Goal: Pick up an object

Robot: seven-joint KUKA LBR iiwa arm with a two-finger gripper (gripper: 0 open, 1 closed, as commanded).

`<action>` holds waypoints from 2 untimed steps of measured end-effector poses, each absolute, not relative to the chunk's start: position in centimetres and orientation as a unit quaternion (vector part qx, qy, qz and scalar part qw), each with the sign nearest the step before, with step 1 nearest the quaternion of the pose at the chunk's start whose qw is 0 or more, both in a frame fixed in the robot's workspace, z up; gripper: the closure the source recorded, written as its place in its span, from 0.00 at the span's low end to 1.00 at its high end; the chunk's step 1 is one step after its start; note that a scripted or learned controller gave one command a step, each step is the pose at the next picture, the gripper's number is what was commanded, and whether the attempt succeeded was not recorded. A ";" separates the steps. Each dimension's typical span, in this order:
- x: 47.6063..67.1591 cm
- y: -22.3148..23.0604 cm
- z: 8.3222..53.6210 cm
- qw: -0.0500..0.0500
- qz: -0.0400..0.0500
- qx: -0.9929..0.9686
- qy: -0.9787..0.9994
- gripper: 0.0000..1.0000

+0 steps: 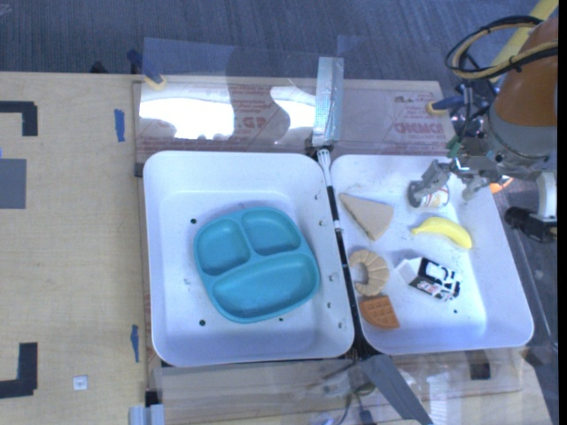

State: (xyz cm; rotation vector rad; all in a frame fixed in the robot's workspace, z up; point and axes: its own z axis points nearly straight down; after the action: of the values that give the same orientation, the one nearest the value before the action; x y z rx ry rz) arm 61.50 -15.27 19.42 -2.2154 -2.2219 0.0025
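Behind the end effector [431,187], a small pale object [434,199] shows partly hidden.

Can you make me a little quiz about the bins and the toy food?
1. True or false: the blue tray lies in the left bin.
2. Which toy lies nearest the end effector? A) banana B) orange cracker C) round cookie
3. Fill in: the tan wedge lies in the ____ bin.

Key: 1 true; 2 A; 3 right.
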 end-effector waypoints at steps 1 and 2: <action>66.2 -16.9 11.3 -0.002 -0.001 -0.666 -0.746 0.00; 58.6 -15.5 8.7 -0.002 -0.001 -0.669 -0.743 0.00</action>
State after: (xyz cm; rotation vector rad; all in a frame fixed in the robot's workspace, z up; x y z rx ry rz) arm 58.64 -15.53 8.66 -2.1048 -2.3371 -0.0041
